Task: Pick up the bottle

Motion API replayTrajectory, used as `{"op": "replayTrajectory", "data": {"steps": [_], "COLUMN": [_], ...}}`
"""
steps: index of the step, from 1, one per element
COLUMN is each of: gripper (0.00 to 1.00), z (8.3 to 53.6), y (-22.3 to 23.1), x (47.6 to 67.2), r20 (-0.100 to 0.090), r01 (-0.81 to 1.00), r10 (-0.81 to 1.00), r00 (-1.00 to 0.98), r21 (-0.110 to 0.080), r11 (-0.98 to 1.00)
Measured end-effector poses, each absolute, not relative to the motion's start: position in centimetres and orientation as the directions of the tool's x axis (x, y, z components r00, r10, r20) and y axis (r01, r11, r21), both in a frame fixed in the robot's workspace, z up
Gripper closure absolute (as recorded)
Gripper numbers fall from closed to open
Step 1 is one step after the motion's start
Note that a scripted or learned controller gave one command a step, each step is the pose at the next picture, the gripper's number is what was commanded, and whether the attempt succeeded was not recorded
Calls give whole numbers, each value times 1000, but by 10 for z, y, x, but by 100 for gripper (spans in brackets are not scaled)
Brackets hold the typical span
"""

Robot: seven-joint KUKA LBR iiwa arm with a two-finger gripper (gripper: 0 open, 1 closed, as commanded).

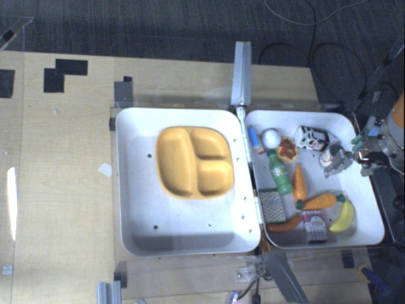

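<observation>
The bottle [279,175] is green with a white cap and lies on its side in the left part of the right bin [373,214], its cap pointing to the back. My gripper [333,159] hangs over the right side of that bin, well to the right of the bottle and apart from it. It is beside a small white and red item. Nothing shows held in it.
Around the bottle lie a blue item [253,136], a white ball [271,138], a black-and-white toy [312,138], two carrots [299,185] [319,201], a banana [343,216], a sausage [285,224] and a red box [314,225]. A yellow divided plate [193,160] sits in the left bin [133,233].
</observation>
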State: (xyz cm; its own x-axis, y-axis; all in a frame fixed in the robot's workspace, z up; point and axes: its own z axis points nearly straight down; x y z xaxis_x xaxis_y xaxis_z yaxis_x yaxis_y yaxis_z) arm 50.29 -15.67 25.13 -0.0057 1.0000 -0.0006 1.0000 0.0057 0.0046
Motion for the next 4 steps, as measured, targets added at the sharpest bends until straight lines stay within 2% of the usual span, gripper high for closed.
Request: {"op": "replayTrajectory", "data": {"steps": [1,2,3,4], "gripper": [0,0,0,0], "z": [105,168,121,89], "y": [-201,-205,-161,-90], "x": [521,537,585,613], "r20": [-1,-1,-1,-4], "r01": [1000,996,1000,981], "r10": [1000,996,1000,981], "r00": [-19,94,14,-193], "r21": [3,6,5,13], "r11": [19,-94,-14,193]}}
